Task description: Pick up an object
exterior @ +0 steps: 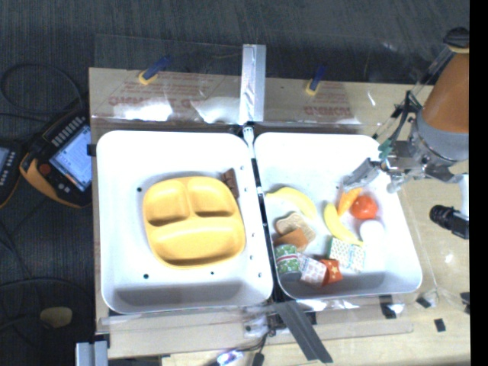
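In the camera view the arm (446, 101) comes in from 3 o'clock and its gripper (364, 172) hangs over the right bin (320, 147), near the bin's edge at about 2 o'clock. Whether the tool is apart or together I cannot tell – it shows as a small grey shape at this angle, and nothing is seen clamped in it.

The things that could be picked all lie in the lower half of the right bin. A tomato (364, 207) and a small orange piece (348, 200) sit just below the gripper, toward 6 o'clock from it. One banana (335, 223) lies beside them, and a second banana (293, 198) curves at 9 o'clock of the group. There is also a piece of bread (292, 225), a green-and-white can (287, 259), a red-and-white packet (320, 271), a pale patterned carton (348, 253) and a white egg-like object (372, 230).

The left bin (122, 204) holds a yellow divided tray (194, 219).

As for progress, I judge the task not yet done – no object is lifted, all rest on the bin floor. The descent, the closing and the lift remain.

The printing on the can, packet and carton is too small to read. The taped sheets (152, 97) at 12 o'clock carry faint reddish lettering, also unreadable.
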Tool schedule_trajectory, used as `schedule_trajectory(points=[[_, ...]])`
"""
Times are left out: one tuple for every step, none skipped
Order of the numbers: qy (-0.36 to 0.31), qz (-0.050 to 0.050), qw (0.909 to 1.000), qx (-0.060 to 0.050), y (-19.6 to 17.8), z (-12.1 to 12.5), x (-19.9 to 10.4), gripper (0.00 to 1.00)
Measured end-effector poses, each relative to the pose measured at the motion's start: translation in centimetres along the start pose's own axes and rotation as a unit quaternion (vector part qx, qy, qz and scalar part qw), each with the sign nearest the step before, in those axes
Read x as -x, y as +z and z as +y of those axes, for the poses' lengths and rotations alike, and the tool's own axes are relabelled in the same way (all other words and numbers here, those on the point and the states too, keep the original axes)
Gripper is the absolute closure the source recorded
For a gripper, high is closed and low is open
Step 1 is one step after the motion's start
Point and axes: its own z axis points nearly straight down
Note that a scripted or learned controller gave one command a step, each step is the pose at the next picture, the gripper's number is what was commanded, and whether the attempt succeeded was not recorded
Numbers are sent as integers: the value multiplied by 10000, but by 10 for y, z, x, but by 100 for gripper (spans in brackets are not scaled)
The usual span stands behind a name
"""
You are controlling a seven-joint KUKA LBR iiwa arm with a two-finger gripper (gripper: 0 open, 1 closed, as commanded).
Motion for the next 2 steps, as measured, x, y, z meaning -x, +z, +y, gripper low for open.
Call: schedule_trajectory(points=[[-708, 1, 9975, 9, 123, 1, 6, 0], [212, -16, 9997, 75, 149, -13, -6, 0]])
